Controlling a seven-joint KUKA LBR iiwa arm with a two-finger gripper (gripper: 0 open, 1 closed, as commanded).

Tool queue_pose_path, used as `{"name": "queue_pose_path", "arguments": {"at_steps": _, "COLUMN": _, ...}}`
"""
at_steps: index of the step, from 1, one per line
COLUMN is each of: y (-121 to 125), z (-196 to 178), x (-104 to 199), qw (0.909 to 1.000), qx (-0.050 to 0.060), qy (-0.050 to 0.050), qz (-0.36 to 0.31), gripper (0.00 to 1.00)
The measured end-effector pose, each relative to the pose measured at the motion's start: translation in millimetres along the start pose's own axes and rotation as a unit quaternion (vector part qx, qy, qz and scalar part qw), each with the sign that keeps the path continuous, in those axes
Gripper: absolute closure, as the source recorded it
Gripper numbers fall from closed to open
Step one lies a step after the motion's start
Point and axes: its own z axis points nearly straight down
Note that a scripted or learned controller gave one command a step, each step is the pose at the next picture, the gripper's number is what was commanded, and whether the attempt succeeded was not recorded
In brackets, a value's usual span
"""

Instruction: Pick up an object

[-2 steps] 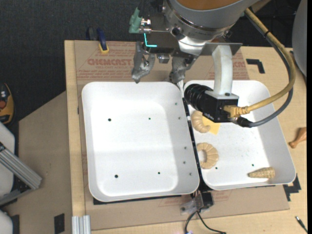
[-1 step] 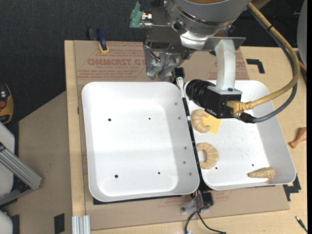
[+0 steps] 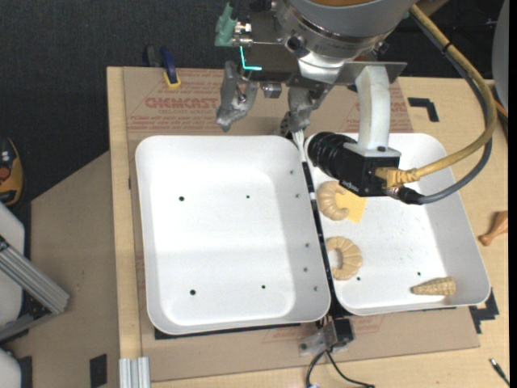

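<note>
My gripper (image 3: 259,122) hangs over the back edge of the bench, above the seam between the two bins. Its two grey fingers (image 3: 229,105) stand wide apart and open, and nothing shows between them. In the right bin (image 3: 472,253) a tan ring-shaped piece (image 3: 346,258) lies near the inner wall. Behind it a second tan curled piece (image 3: 329,200) rests against a yellow flat piece (image 3: 355,208). A tan cone-shaped piece (image 3: 435,287) lies at the front right. The left bin (image 3: 153,217) lies to the left of the gripper.
A black cylinder (image 3: 346,164) on a white bracket hangs from the wrist over the back of the right bin, with a yellow hose (image 3: 460,156) looping to the right. A blue and yellow clamp (image 3: 168,67) sits at the cardboard's back left.
</note>
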Motion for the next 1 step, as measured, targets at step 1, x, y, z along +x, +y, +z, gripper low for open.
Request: {"name": "queue_pose_path", "arguments": {"at_steps": 1, "y": 0.3, "z": -11.0, "x": 0.9, "qw": 1.0, "qx": -0.002, "qy": 0.001, "qz": -0.001, "gripper": 1.0}}
